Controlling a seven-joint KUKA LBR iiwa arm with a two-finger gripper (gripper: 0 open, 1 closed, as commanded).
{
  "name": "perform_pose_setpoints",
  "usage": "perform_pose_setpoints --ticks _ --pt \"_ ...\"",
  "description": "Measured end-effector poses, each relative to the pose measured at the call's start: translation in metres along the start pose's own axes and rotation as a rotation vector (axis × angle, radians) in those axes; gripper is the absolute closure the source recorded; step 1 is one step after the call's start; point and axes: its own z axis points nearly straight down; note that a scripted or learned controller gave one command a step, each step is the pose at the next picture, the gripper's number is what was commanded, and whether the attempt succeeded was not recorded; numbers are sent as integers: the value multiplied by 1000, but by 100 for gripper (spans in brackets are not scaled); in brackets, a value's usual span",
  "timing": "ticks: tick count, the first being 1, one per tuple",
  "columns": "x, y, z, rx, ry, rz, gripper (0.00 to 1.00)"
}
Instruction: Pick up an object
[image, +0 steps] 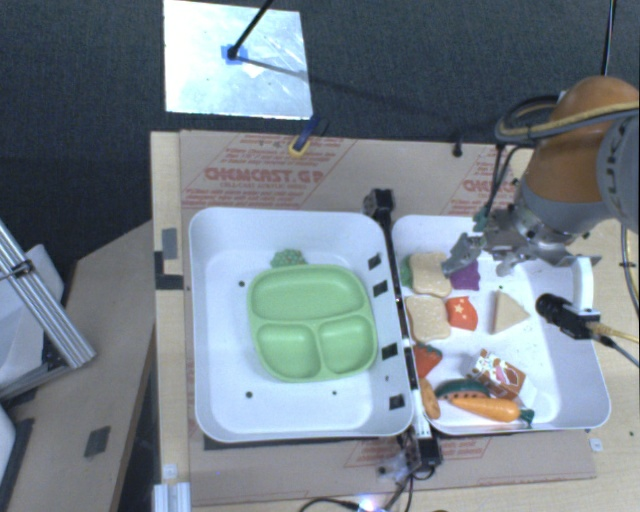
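Note:
My gripper (487, 254) hangs low over the far left part of the right bin (585, 385), on the grey arm with its orange band reaching in from the right. A purple toy piece (464, 270) lies right at the gripper's left side, partly over a bread slice (428, 274). I cannot make out whether the purple piece is gripped or only lies beside the gripper. Nearby in the same bin are a second bread slice (430, 319), a red piece (461, 314) and a pale cheese wedge (508, 311).
The right bin's near side holds a carrot (482, 407), a red pepper (426, 359) and a snack packet (498, 374). In the left bin (215, 300) a green divided plate (310, 322) lies with a small green piece (289, 258) at its far edge. A black divider (392, 300) separates the bins.

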Motion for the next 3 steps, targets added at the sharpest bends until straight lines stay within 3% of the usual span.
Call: perform_pose_setpoints --ticks 1,2,3 --pt "0 3 -7 -13 -1 -2 0" --pt "-2 -4 37 -11 -2 0 0" --pt "-5 6 87 -10 -1 0 0"
